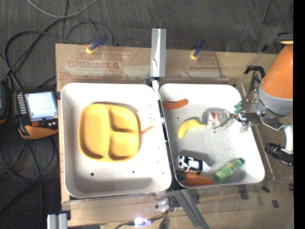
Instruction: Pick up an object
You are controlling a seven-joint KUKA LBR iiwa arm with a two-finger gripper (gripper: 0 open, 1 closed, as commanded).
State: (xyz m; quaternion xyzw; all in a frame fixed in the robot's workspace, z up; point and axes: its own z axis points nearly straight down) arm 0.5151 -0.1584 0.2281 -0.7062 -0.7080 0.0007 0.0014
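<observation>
Silver-and-red object [214,118] lies in the right bin [248,173] at the jaws' tip; their state cannot be told.

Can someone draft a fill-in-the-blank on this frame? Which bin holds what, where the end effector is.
1. The yellow divided plastic tray lies in the ____ white bin.
2. The yellow banana-shaped toy lies in the ____ white bin.
3. The green plastic bottle lies near that bin's ____ edge in the camera view.
4. The end effector hangs over the ____ bin, beside a small silver and red object.

Missing words: left; right; bottom; right
</observation>
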